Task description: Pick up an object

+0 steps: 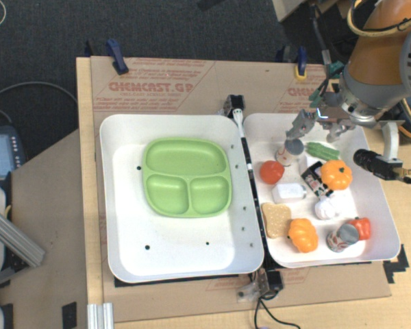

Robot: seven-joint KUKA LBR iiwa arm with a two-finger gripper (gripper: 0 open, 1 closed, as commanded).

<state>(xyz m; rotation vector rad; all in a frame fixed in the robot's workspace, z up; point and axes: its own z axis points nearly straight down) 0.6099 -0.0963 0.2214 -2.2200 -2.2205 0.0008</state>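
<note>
My gripper (314,140) hangs over the back part of the right bin (382,219), its two grey fingers spread apart with nothing between them, so it is open. The left fingertip (293,146) is just above a small brownish item (283,157). A green object (322,151) lies below the gap between the fingers. Close by are a red tomato (271,171), an orange pumpkin (336,175) and a black packet (313,177).
The right bin also holds a white block (288,192), a bread slice (276,219), a second orange fruit (303,234), a can (342,238) and a red piece (362,227). The left bin (116,204) holds a green divided plate (187,177).
</note>
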